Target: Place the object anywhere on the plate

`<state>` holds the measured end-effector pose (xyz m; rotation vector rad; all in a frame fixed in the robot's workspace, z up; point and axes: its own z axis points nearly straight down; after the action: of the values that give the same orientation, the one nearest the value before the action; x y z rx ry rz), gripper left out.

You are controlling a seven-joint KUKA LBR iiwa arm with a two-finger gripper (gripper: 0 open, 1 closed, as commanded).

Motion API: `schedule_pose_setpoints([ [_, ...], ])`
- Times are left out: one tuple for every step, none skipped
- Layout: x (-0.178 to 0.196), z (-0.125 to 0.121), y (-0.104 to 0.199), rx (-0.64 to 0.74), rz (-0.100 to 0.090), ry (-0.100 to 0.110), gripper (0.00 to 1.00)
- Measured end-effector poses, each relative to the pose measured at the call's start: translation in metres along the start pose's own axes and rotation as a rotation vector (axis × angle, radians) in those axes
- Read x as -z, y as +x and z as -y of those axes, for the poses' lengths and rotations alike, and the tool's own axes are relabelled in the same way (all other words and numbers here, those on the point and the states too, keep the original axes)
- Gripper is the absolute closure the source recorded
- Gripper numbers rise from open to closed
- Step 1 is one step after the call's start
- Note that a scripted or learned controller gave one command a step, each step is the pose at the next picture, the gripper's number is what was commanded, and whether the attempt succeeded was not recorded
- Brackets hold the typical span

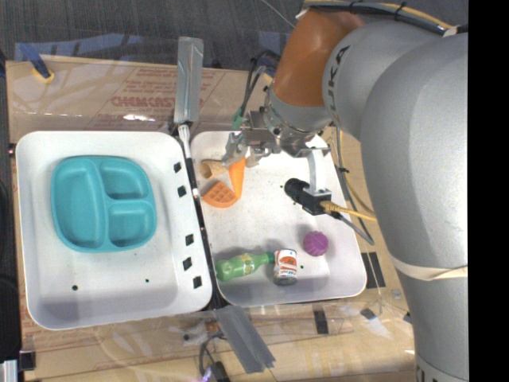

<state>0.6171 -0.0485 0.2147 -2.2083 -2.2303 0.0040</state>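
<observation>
On a cardboard-covered desk (95,94) sit two white bins (48,293), the gripper (242,159) closed on an orange wedge (236,175).

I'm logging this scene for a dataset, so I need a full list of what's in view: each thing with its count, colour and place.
bins: 2, white, side by side on the bench
divided plate: 1, teal, in the left bin
orange piece: 1, orange, wedge-like, upper left of the right bin, below the gripper
tan piece: 1, tan, beside the orange piece, by the bin's left wall
bottle: 1, green, lying along the right bin's front
can: 1, white and red, right of the bottle
ball: 1, purple, right bin, lower right
arm: 1, grey with orange band, from the right
gripper: 1, over the right bin's top
</observation>
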Motion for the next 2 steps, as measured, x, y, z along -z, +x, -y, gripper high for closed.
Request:
schedule_pose_setpoints([
  [-0.003, -0.016, 0.084, 0.003, -0.001, -0.002, 1.0],
  [-0.1, -0.011, 0.158, 0.002, -0.001, 0.0, 1.0],
])
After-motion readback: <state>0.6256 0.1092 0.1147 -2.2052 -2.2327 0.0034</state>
